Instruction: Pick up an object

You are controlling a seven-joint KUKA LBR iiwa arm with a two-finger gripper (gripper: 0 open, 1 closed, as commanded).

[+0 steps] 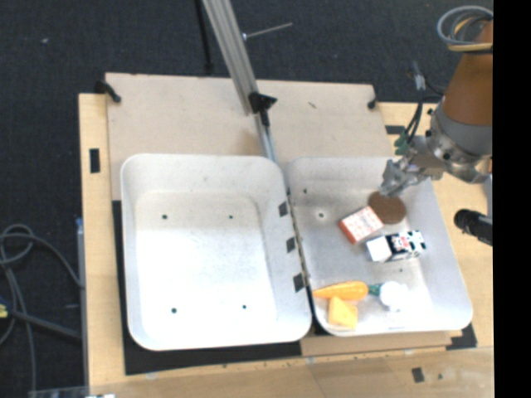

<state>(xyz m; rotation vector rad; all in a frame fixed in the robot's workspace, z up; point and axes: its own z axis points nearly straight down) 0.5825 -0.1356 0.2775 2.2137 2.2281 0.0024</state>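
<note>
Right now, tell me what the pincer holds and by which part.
Cannot be told: the pincer hangs just above the brown disc, and no object shows clearly between its tips.

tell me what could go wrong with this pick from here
The gripper sits at the brown disc, which touches the red and white box; closing there may nudge the box or slip off the flat disc. The right bin is crowded near its front, so a dropped item could scatter the orange pieces.

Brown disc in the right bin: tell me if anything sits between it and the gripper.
Nothing visible does. The gripper hangs just above and beside the brown disc, at its upper edge. The red-and-white box touches the disc's lower left side, away from the gripper.
</note>
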